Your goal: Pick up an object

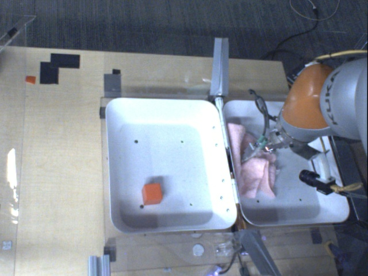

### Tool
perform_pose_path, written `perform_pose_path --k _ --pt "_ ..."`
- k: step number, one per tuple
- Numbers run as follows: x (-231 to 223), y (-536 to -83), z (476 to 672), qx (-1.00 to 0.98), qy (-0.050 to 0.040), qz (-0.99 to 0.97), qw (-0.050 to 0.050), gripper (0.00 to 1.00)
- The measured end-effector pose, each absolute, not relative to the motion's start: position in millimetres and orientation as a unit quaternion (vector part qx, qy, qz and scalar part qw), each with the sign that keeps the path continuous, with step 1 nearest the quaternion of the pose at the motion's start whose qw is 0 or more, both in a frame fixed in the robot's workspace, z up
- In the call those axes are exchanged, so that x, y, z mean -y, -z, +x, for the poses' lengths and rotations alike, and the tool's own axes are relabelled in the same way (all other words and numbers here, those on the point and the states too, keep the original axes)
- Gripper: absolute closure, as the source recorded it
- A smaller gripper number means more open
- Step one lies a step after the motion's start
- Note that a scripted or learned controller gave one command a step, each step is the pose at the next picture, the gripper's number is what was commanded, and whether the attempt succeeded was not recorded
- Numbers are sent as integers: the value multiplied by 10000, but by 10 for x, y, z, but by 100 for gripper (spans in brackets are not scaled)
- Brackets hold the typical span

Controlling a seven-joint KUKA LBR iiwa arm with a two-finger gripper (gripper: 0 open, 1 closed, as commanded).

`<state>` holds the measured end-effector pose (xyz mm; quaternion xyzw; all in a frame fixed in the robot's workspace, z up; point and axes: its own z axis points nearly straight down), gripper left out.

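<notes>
A pink cloth (pixel 253 168) lies crumpled along the left side of the right bin (pixel 299 209). My gripper (pixel 257 148) hangs low over the cloth's upper part, reaching in from the right under the orange-banded wrist. Its tips sit against the folds, and I cannot see how they stand. A small orange cube (pixel 152 194) rests in the left bin (pixel 172 111), near its front left corner, far from the gripper.
A grey metal post (pixel 219 68) stands at the back between the two bins. Black blocks (pixel 54 66) and a tiny orange piece (pixel 30 80) lie on the wooden bench at the far left.
</notes>
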<state>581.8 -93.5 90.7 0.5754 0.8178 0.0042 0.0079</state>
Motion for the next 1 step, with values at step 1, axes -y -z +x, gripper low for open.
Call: perform_pose_path --k 1 --pt "1026 -898 6193 -8114 -37 5845 60 0"
